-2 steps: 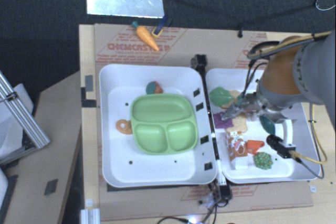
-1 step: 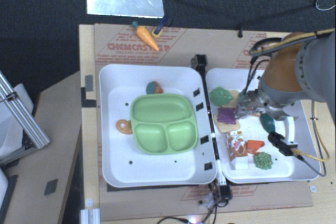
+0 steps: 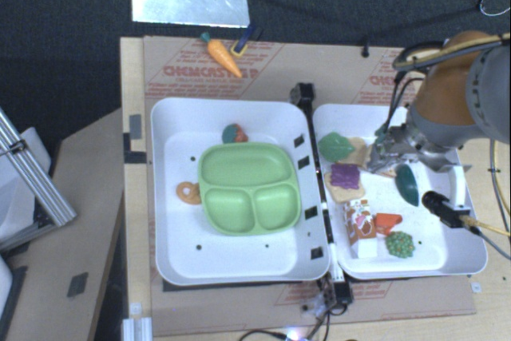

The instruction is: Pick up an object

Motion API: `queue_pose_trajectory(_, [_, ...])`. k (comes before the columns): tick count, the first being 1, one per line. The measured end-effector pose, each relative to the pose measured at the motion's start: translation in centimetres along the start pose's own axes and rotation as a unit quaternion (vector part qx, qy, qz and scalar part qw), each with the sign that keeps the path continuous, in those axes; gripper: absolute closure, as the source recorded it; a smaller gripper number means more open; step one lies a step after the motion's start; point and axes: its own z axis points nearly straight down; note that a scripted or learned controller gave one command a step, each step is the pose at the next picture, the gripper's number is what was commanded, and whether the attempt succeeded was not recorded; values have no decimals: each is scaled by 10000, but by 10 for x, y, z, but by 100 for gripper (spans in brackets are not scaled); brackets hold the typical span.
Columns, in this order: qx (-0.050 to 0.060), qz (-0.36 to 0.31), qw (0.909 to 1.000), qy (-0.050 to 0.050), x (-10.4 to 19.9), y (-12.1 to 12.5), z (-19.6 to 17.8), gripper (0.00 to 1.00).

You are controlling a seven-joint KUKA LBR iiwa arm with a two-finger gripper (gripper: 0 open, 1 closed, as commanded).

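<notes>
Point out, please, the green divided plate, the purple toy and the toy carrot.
green divided plate [image 3: 239, 168]: camera view, on its large upper compartment.
purple toy [image 3: 345, 175]: camera view, on its top face.
toy carrot [image 3: 223, 57]: camera view, on its orange body.

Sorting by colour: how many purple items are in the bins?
1: a purple piece in the right bin, near the divider. The arm may hide others.

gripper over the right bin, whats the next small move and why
Probably a short descent onto the flat tan piece. The gripper sits low in the right white bin between that piece, the purple block and the dark teal oval toy, with nothing visibly held.
</notes>
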Motion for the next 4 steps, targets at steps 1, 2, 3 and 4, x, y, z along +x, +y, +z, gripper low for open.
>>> queue_pose_trajectory(1, [0,9,10000,1,-4,-5,-45,100])
queue_pose_trajectory(2, [-8,-7,10000,-1,-4,-3,-83,100])
queue_pose_trajectory(3, [-3,-37,10000,7,50,18,-84,100])
queue_pose_trajectory(4, [-10,-34,10000,10,89,54,-92,100])
